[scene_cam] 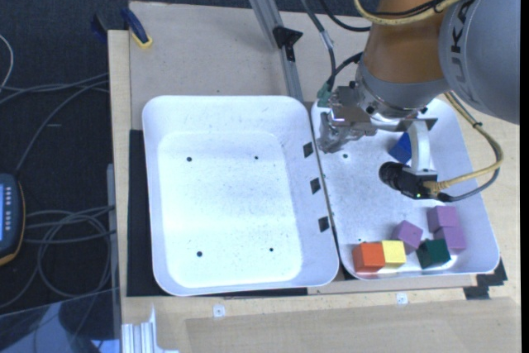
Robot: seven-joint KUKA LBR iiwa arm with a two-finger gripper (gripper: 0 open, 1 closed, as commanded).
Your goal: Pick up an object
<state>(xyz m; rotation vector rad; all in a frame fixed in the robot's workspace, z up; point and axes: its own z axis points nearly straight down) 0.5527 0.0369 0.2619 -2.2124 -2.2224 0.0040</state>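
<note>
My gripper [333, 132] hangs over the upper left part of the right bin [364, 202], close to the divider between the two bins. Nothing shows beneath it. Several small blocks cluster in that bin's near right corner: an orange one [369, 256], a yellow one [393, 252], a dark green one [431, 254] and three purple ones [408, 232] [446, 217] [454, 238]. A blue object [402, 147] lies partly hidden under the arm's wrist, to the right of the gripper.
The left bin [165, 178] sits beside the right one. A grey metal post [264, 4] slants up behind the bins. A black fitting with a yellow cable [405, 178] hangs off the wrist. Cables lie on the floor at left.
</note>
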